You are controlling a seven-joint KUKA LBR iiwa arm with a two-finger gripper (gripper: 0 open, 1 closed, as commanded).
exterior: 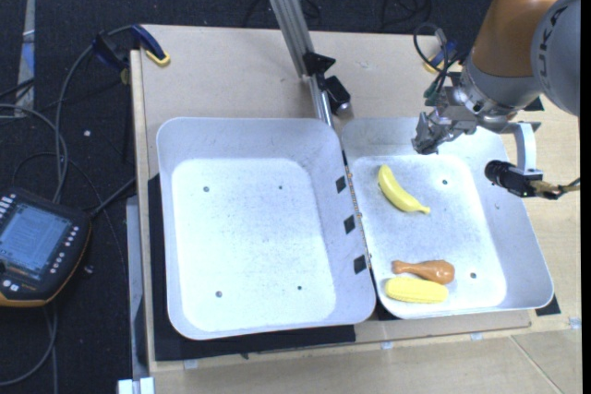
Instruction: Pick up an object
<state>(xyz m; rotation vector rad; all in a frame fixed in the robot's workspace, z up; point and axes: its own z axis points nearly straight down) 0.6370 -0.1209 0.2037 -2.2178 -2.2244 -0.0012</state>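
A yellow banana (402, 191) lies in the upper middle of the right bin (517, 254). Near that bin's front edge rest a brown drumstick (425, 269) and, just below it, a yellow oblong piece (416, 291). My gripper (427, 141) hangs over the bin's far edge, above and to the right of the banana, apart from it. I see nothing held at its tip.
The left bin (185, 152) sits beside the right one. A slanted metal pole (291, 14) crosses down to the seam between the bins. Clamps (143, 46) grip the bench's far left corner. A handheld pendant (32, 244) lies off the bench at left.
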